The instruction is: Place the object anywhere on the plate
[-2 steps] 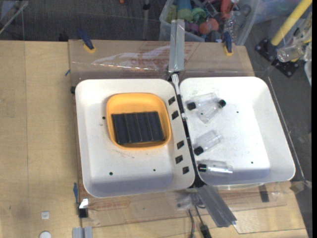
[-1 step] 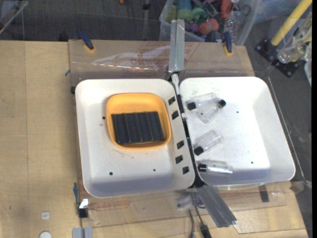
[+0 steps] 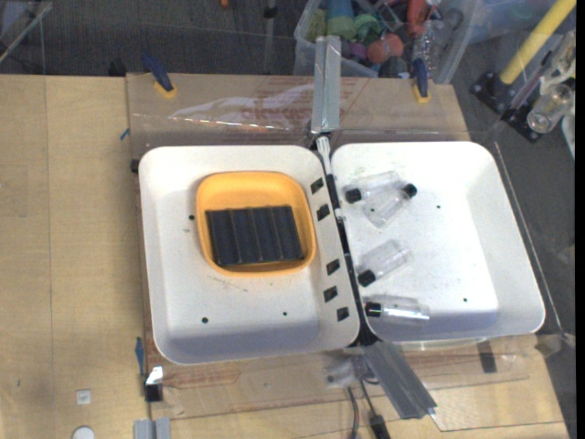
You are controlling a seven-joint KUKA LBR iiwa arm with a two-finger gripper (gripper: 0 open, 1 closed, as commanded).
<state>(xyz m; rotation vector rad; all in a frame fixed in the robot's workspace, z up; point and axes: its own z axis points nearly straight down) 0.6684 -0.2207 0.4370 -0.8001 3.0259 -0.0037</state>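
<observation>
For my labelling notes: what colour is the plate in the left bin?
The plate is orange-yellow, seen clearly in the camera view, with a black ribbed object on it.

Light wooden bench (image 3: 64,245) takes up most of the shot, with dark grey carpet-looking floor (image 3: 137,16) behind it, a clear plastic tub (image 3: 393,16) stuffed with colourful toys up top, and a yellow pole (image 3: 544,27) leaning in the corner.

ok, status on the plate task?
Square orange plate in left white bin, black ribbed rectangular block already lying on it. Three clear plastic vials with black caps loose in right white bin. Nothing blocking plate.
</observation>
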